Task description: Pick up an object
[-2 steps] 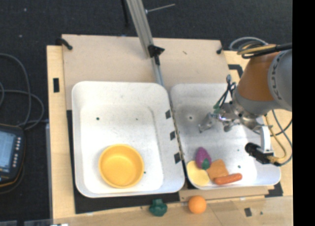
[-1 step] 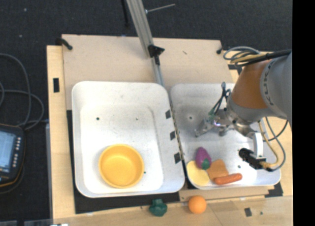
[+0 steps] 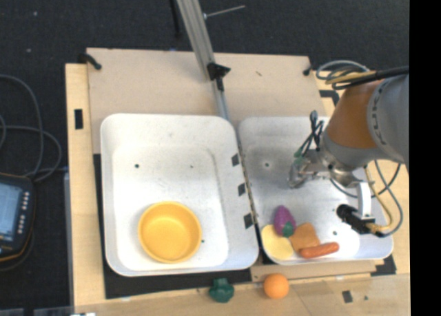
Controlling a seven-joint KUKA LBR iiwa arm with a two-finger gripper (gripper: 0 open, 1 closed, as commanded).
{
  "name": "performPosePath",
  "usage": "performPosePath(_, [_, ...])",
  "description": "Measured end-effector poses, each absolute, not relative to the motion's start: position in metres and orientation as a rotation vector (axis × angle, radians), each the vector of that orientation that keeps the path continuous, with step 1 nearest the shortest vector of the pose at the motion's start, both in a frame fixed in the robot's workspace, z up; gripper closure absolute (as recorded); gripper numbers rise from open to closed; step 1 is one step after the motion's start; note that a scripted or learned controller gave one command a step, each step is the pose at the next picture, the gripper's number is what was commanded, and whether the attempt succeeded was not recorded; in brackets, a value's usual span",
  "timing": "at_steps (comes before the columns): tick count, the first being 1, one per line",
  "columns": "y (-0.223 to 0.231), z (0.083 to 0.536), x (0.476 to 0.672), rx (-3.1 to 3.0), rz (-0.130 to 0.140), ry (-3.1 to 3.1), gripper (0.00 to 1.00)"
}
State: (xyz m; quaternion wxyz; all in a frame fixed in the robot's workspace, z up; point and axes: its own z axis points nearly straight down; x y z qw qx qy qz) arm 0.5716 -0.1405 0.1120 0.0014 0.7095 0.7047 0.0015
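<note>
My claw (image 3: 298,175) hangs over the middle of the right bin (image 3: 265,139), low above its bare white floor. From this slanted view the fingers are small, dark and blurred against the wrist hardware, so I cannot tell how far apart they stand. Nothing is visible between them, and I see no object touching them; whether the tips meet the bin floor I cannot tell.

The pickable objects lie together at the near edge of the same bin, clear of my claw. A purple eggplant-shaped toy (image 3: 283,219) sits nearest to it. Just beside that toy is an orange-brown piece (image 3: 304,236). A pale yellow flat piece (image 3: 275,244) lies at the bin's near left corner, touching or partly under the other two. A red-orange carrot-like piece (image 3: 319,250) lies along the near rim.

The left bin (image 3: 165,142) holds a yellow bowl (image 3: 169,231), upright, in its near part.

Outside the bins, on the bench (image 3: 138,80) in front, rest an orange ball (image 3: 275,286) and a small green object (image 3: 221,290), near each other.
</note>
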Motion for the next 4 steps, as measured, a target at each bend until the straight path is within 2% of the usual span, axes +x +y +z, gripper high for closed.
performPosePath(3, [-0.15,0.254,0.566,2.216,0.001,2.222,1.0])
performPosePath(4, [-0.101,0.242,0.559,2.218,0.001,2.222,1.0])
